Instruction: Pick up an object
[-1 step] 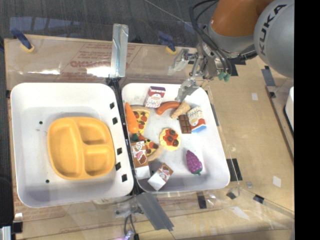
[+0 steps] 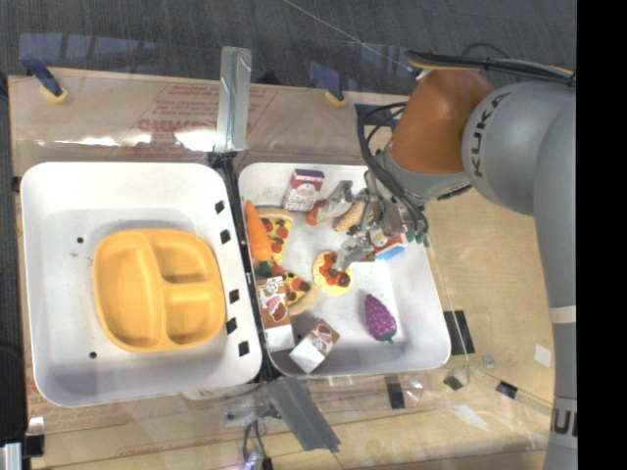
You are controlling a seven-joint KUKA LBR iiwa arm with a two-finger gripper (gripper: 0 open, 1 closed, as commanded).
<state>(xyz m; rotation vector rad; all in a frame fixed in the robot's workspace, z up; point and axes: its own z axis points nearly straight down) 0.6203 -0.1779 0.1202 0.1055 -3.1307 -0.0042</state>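
The claw is set low over the small fruit tart — likely for a grab. Whether it is apart or together cannot be told.

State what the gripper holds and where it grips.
Cannot be told: the gripper sits low over a round yellow-and-red toy in the right bin, contact unclear.

Arm cut off at right edge; tool covers part of pastry; finger state unclear.
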